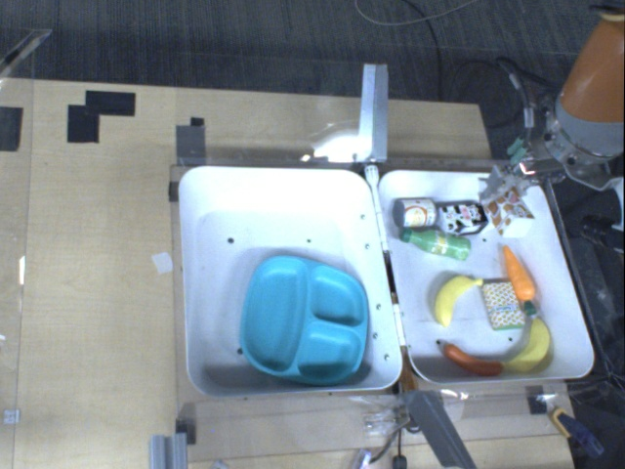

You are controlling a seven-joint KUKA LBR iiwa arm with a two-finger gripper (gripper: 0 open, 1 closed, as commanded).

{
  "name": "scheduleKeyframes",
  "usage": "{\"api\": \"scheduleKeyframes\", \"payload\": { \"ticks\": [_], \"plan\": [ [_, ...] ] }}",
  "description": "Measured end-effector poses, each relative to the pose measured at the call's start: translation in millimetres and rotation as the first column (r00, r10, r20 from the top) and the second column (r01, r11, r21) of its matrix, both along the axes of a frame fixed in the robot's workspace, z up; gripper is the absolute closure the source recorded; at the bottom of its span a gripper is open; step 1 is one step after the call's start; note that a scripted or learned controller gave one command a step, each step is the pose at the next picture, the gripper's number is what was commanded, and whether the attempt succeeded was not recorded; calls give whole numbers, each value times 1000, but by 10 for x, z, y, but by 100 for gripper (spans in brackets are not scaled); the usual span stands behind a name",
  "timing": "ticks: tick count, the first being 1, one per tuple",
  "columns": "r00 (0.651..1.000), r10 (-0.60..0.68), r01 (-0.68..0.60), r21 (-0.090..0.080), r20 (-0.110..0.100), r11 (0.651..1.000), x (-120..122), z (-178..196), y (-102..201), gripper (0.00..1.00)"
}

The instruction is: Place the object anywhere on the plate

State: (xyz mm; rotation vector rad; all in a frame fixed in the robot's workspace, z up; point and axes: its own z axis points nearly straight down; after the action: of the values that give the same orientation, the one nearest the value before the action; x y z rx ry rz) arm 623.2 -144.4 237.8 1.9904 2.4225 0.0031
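The blue plate (305,322) looks like smooth matt plastic. Both white bins (205,262) have a smooth, faintly glossy plastic sheen. The bench (88,291) is pale wood-look board. The green bottle (436,244) on the right looks glossy.

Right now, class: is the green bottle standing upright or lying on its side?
Lying on its side: the green bottle stretches flat across the floor of the right bin.

This was a robotics lab: two white bins (195,262) sat clamped on a plywood bench (88,262), metal brackets (375,106) just behind them, loose cable (439,13) on dark carpet (195,18) beyond, toy food in the right bin.
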Motion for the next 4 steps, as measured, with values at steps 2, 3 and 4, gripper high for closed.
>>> {"api": "scheduleKeyframes", "payload": {
  "ticks": [2,3,4],
  "plan": [
    [988,-157,157,3,-4,988,-255,-531,1211,100],
    [980,-198,198,4,-1,980,64,110,1663,100],
    [978,-210,210,3,-6,978,-703,-542,2446,100]
  ]
}}
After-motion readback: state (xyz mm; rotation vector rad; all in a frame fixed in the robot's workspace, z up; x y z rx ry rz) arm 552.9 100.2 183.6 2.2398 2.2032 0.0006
